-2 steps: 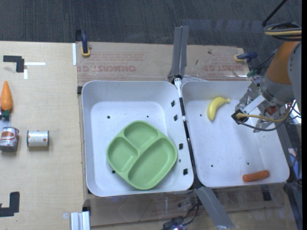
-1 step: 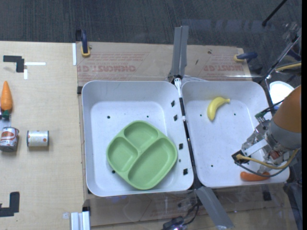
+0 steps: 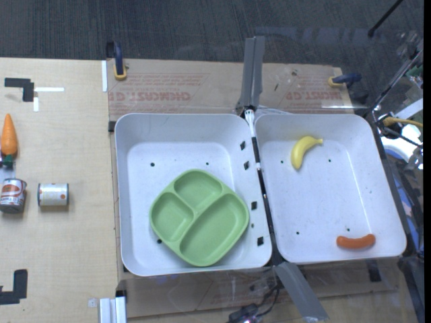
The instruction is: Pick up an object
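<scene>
Two white bins sit side by side in the middle of the picture so the arm can reach into both. The left bin holds a green plate with three sections, lying flat in its lower half. The right bin holds a yellow banana near its top and an orange sausage in its lower right corner. These two lie well apart, so each looks easy to pick up alone. On the wooden surface at the left sit a carrot and two small cans, outside the bins. Whether the fingers are spread or pressed together cannot be told here.
</scene>
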Controlling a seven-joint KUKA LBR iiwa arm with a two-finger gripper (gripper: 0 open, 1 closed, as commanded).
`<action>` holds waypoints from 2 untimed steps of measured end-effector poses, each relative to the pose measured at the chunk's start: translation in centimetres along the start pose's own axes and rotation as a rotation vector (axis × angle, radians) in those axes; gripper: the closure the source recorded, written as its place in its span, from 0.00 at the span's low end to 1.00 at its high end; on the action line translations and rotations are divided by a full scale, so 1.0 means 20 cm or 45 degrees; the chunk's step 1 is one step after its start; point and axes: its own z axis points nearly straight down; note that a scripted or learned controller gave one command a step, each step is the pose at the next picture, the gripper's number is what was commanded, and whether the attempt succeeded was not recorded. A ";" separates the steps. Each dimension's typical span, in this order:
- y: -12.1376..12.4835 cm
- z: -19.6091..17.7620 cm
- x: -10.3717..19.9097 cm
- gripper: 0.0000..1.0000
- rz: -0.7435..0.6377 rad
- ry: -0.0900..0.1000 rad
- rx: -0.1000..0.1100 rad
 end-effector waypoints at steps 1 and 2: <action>-0.34 0.45 -0.33 0.00 0.090 0.000 0.002; -0.71 0.85 -0.27 0.00 0.130 0.000 0.003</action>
